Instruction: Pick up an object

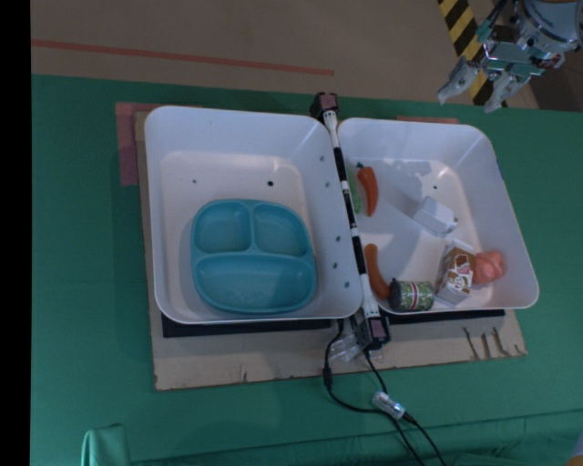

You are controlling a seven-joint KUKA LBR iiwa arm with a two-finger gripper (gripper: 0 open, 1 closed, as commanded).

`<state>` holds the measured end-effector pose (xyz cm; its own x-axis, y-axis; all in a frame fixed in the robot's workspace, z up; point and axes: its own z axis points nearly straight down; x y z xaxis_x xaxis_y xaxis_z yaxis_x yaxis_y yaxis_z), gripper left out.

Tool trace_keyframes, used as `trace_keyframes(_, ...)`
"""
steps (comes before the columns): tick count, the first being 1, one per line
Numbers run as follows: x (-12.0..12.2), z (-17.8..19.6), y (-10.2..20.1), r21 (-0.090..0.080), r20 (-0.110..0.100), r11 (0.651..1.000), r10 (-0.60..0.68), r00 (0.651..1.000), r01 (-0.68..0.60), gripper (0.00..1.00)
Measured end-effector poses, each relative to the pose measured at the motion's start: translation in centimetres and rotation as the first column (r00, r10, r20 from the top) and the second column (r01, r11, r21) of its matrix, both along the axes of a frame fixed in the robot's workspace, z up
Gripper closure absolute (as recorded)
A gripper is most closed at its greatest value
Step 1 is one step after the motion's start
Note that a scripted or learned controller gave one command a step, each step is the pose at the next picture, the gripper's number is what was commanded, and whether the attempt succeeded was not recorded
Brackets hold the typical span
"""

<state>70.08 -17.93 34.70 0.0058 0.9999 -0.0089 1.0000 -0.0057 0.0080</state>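
From my feed the gripper (475, 91) hangs open and holding nothing above the far right corner, outside the right bin (496, 164). That bin has a carrot (368, 189), a white block (434, 216), a small can (412, 295) and a carton (456, 274). The left bin (173, 127) holds a teal divided plate (253, 257).

A robot lab: hazard-striped floor tape (458, 18), green-clothed bench (82, 273), two white bins (173, 127) on taped cardboard (228, 369).
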Motion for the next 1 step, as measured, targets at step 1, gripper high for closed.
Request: trace_keyframes(1, -0.07, 9.81, 1.62, 0.001, 0.010, 1.000, 0.001, 1.000, -0.001, 0.00)
